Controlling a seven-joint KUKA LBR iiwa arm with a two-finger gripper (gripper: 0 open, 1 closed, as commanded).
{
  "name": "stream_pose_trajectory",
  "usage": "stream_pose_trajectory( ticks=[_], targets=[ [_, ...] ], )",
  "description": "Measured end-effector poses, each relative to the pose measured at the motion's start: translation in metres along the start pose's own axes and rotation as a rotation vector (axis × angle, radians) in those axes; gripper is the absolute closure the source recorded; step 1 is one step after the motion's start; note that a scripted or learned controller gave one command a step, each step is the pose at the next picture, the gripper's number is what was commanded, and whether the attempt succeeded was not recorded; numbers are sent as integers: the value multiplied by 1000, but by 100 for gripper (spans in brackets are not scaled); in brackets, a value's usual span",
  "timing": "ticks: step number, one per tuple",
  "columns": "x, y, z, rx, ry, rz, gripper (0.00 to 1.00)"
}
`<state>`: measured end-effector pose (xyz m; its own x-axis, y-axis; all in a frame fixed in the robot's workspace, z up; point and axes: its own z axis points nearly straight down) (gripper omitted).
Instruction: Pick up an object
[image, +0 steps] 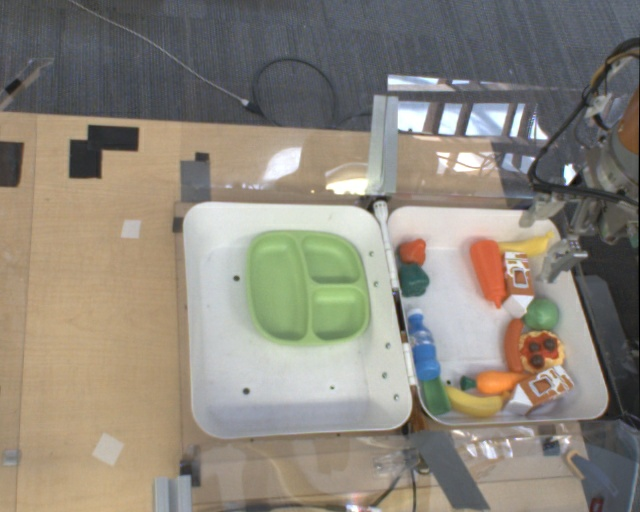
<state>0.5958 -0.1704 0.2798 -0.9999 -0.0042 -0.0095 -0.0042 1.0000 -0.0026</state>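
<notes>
We are observing the gripper (556, 232) hanging over the far right rim of the right bin (455, 310). Its two fingers are standing slightly apart, and we are seeing nothing between them. A yellow piece (527, 244) is lying just beside the fingers in the far right corner. An orange carrot (487, 270) is resting next to a small white carton (517, 272) near the far edge. A green ball (542, 314) is sitting against the right wall. A blue bottle (424, 348) is lying along the left wall, and a banana (474, 401) is lying at the near edge. In the left bin (230, 400), a green divided plate (307, 286) is occupying the centre.
</notes>
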Motion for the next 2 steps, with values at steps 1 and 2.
stream_pose_trajectory(
  ticks=[1, 2],
  targets=[
    [-3, -8, 147, -1, -6, 258, 0],
    [19, 18, 190, 0, -5, 182, 0]
  ],
)
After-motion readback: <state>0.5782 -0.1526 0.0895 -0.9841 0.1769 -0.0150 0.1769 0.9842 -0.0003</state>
